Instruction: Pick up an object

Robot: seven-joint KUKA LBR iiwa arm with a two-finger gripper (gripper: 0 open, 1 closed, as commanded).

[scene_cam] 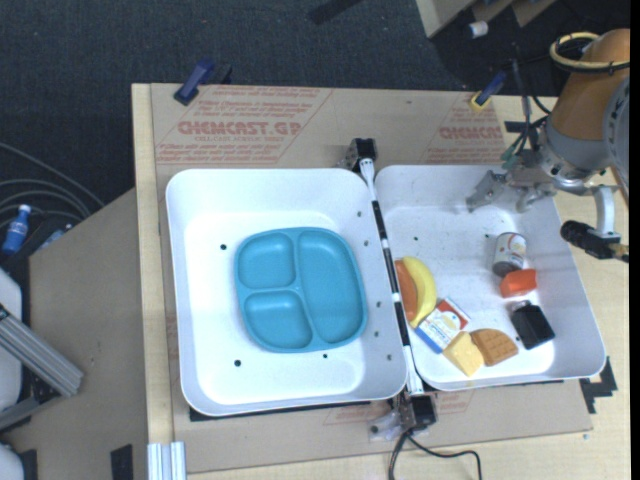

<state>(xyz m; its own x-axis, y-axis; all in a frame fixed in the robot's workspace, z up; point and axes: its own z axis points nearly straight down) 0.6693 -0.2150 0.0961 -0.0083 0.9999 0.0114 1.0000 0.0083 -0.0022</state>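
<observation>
Two shallow white bins are set side by side on a bench surfaced with printed cardboard (pixel 250 118). The left bin (pixel 200 268) is occupied by a blue divided plate (pixel 298 288), which lies near its middle with bare white floor left on all sides, the widest margin being along the left wall.

In the right bin (pixel 570 358) the objects are gathered toward the near and centre-left part. A yellow banana (pixel 424 286) lies just beside the divider between the bins, against an orange-red curved item (pixel 405 290) that cannot be identified more closely. Below it a small printed carton (pixel 440 326) is seen, touching a pale yellow wedge (pixel 464 354), and a brown bread-like piece (pixel 494 345) is close beside that. A black block (pixel 532 325) rests near the right wall. An orange block (pixel 518 283) sits just below a small silver can (pixel 508 251) lying on its side. The far left part of this bin's floor is open.

The gripper (pixel 510 190) is seen over the far edge of the right bin, its grey fingers (pixel 482 193) spread apart with nothing between them, well apart from the can. The arm's orange band (pixel 590 88) is at the upper right.
</observation>
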